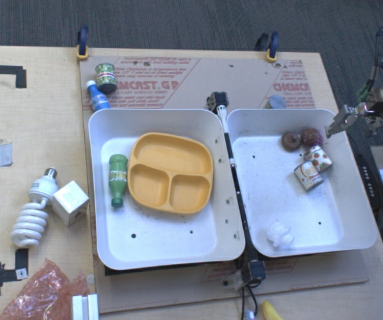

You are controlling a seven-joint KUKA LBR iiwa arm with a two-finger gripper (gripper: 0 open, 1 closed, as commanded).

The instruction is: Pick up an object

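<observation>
**Entry: right bin, far right corner, before the pick**

- Fingers point(338, 126): I am hanging over the far right corner of the right bin point(271, 185), just above its rim. I cannot tell whether I am standing wide or narrow, because the tip is too small and blurred.
- Two dark round pieces point(291, 141) point(310, 137): these are lying side by side and touching, by the far edge of the right bin. They are nearest to me, so I am judging them the likeliest thing to pick.
- Small printed carton point(312, 169): this is lying tilted near the right edge, just nearer the camera than the round pieces. Being this close, it may be crowding a descent onto them.
- White crumpled lump point(279, 233): this is sitting alone by the near edge, well apart from the rest. I am judging it the cleanest approach, though it is soft and low.
- Left bin point(164, 239): a yellow divided plate point(171, 173) is taking up its middle. A green bottle point(117, 179) is lying on its side between the plate and the left edge. Both are well apart from me.
- Surface point(38, 132): a spiral bulb point(32, 212) and a white cube point(70, 202) are resting beside each other outside the bins, left of the left bin.

Status: no pick is made yet, and every item is lying loose.
</observation>
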